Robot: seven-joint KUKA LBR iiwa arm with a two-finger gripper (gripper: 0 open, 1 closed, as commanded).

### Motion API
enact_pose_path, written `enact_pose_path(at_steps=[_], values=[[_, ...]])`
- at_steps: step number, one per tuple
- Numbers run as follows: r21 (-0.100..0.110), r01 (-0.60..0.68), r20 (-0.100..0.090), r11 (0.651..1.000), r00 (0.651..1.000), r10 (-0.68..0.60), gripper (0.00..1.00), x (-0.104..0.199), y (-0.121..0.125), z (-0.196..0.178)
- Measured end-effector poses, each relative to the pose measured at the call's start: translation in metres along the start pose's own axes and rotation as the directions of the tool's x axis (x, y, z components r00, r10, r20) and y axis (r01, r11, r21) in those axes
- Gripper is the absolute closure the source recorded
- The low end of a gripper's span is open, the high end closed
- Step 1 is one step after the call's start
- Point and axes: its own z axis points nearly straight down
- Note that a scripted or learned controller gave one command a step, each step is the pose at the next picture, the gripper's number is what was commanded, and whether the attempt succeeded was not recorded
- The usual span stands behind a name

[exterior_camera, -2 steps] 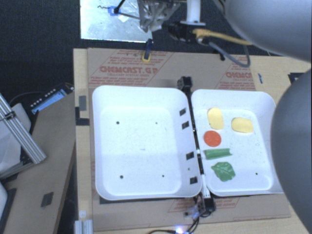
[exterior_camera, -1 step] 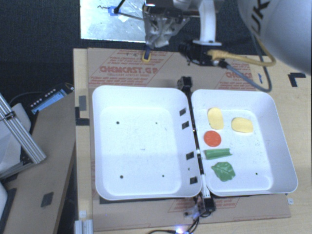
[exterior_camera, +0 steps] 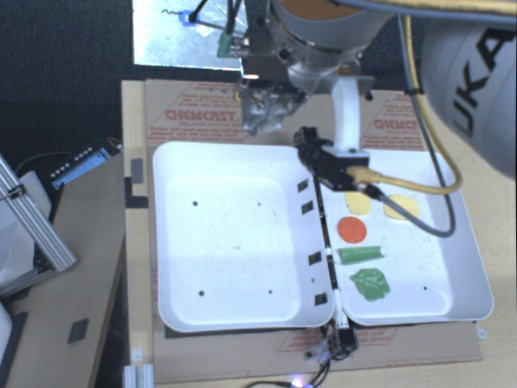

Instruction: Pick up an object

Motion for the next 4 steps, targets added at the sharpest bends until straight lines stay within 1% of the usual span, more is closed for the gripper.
enact_pose_path(at_steps=[1,2,4], values=[[0.001,-0.002,0.001,1.0,1.0,0.002,1.0,0.0,-0.032,0.025],[-0.005,0.004,-0.001,1.0,1.0,-0.004,1.0,0.0,-0.031,0.012],[-0.007,0.014,-0.003,1.0,1.0,-0.014,1.0,0.001,-0.03,-0.009]])
